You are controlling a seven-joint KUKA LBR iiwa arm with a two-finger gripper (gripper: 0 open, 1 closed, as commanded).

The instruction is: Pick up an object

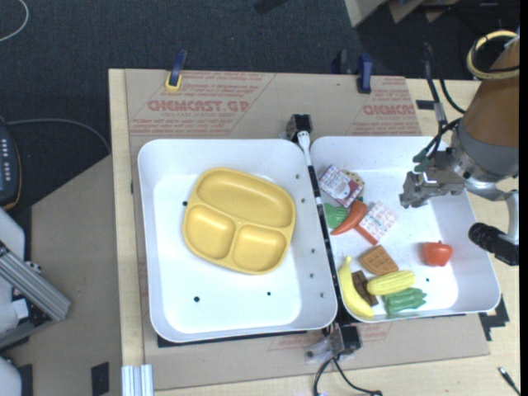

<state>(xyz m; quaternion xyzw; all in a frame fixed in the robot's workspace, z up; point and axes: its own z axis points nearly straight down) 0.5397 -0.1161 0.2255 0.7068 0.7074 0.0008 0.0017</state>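
Nearby, tomato (436,253), carrot (353,218) and packet (379,219) surround the end effector (417,190).

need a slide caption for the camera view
Gripper above right bin of toy food; yellow tray in left bin.

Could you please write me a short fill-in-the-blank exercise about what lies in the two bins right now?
1. The yellow divided plate lies in the ____ bin.
2. The tomato is coloured ____.
3. The corn cob lies just above a ____ vegetable.
4. The claw hangs over the ____ bin.

Missing words: left; red; green; right
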